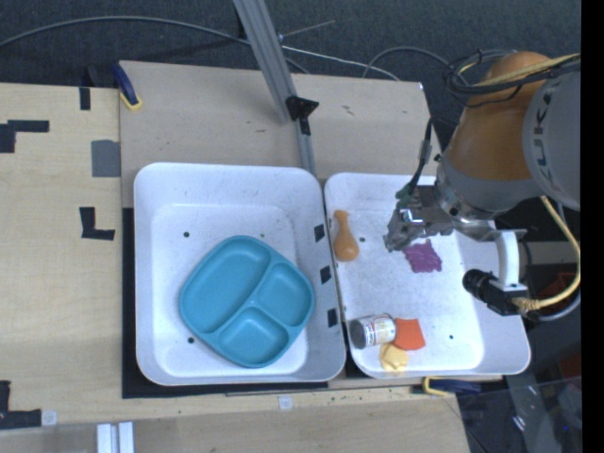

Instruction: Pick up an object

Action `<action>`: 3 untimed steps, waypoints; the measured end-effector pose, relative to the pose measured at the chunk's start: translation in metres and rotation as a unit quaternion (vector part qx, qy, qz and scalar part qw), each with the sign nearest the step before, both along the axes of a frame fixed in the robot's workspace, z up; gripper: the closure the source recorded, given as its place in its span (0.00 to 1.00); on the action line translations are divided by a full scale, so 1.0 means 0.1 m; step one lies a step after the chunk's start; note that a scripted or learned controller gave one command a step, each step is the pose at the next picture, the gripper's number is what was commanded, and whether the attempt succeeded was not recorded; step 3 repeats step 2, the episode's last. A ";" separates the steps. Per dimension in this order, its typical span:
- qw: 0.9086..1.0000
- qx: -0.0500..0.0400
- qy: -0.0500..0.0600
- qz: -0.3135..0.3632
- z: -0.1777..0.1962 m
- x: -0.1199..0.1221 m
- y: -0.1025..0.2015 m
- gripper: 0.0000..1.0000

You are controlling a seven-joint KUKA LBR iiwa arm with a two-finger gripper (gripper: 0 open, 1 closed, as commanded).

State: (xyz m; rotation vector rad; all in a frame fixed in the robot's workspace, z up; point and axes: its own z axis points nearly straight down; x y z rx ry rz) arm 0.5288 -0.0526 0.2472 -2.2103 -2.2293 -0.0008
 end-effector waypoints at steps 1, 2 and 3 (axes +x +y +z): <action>1.000 0.000 0.000 0.000 -0.05 0.25 0.59 1.00; 1.000 -0.001 0.001 -0.001 -0.23 0.42 1.08 1.00; 1.000 -0.001 0.001 -0.001 -0.23 0.42 1.08 1.00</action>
